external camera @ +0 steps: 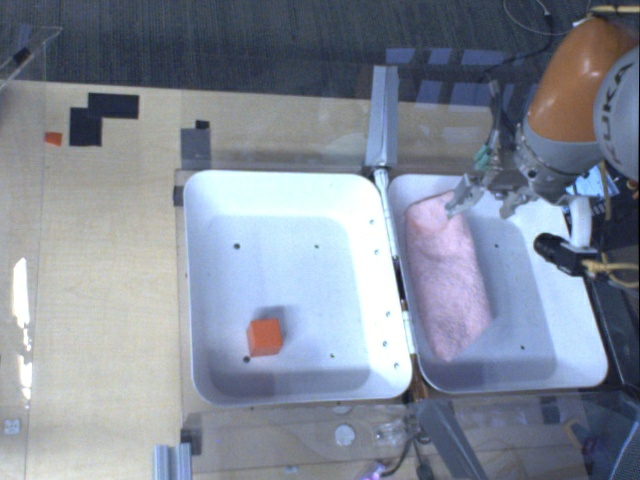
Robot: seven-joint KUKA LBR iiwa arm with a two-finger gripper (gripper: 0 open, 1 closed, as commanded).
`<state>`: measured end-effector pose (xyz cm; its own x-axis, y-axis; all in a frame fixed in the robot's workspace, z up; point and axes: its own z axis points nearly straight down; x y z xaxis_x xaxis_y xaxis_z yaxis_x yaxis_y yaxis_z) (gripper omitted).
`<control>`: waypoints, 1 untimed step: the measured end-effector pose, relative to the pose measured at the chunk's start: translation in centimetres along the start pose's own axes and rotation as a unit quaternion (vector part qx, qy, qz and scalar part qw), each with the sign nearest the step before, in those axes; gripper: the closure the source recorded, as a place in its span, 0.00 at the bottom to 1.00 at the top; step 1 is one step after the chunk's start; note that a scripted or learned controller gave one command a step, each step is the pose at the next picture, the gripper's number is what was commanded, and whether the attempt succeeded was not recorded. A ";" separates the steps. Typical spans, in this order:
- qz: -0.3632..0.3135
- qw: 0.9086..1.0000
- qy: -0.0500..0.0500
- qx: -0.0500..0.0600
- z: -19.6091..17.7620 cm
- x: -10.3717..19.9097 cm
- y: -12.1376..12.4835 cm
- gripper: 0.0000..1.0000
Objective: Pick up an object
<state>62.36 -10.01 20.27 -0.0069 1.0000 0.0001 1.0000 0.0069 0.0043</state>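
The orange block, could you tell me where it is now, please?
The orange block lies alone in the left bin, near its front-left corner.

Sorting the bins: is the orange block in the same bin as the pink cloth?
No, the orange block lies in the left bin, the pink cloth in the right bin.

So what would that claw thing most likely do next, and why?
Probably drop straight down a little and close. The gripper hangs with its fingers spread over the far end of the pink cloth in the right bin, holding nothing yet. The cloth is the nearest thing; the orange block sits across in the left bin.
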 end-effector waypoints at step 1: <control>-0.134 0.991 -0.001 -0.002 10.5 -3.3 0.9 0.00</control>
<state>63.33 -13.27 9.81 -0.2716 0.9624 -0.0032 0.9624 0.2716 0.0086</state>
